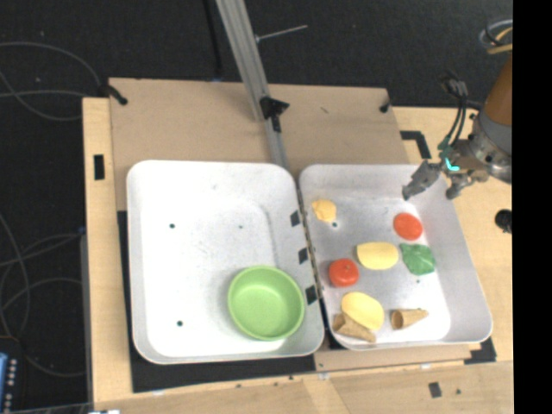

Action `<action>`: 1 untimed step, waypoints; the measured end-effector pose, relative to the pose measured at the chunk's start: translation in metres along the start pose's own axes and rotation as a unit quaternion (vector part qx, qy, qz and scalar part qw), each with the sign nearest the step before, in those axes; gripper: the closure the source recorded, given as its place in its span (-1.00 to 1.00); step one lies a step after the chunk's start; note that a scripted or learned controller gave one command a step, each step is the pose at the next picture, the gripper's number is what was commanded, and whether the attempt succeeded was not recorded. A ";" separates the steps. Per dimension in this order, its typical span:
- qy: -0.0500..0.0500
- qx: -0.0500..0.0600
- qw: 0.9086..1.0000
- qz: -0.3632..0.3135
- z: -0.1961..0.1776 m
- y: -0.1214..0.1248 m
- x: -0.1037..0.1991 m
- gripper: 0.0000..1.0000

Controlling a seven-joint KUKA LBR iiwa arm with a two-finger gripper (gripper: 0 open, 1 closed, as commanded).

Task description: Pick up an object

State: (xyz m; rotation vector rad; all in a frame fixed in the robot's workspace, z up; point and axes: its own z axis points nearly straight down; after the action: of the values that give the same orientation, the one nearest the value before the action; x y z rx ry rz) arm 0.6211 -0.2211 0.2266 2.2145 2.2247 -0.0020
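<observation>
The gripper [438, 182] is hanging open-fingered over the right bin's [362, 188] far right corner (nothing held), above a red-orange ball [408, 226].

Two bins sit side by side: the left bin [172, 197] holds a bowl [266, 303] in its near right corner. The right bin [362, 188] holds toy foods, with the gripper [437, 184] above its far right corner.

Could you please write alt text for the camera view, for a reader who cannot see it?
The gripper hangs open over the far right corner of the right bin, holding nothing. That bin holds small toy foods, among them a red tomato, a yellow piece and a green piece. The left bin holds a green bowl.
</observation>
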 end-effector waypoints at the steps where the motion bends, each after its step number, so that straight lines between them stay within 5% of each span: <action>1: 0.000 0.002 1.000 0.000 0.055 0.008 -0.005 -1.00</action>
State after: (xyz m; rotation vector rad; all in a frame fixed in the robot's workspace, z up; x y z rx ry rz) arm 0.6294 -0.2264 0.1712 2.2167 2.2263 -0.0076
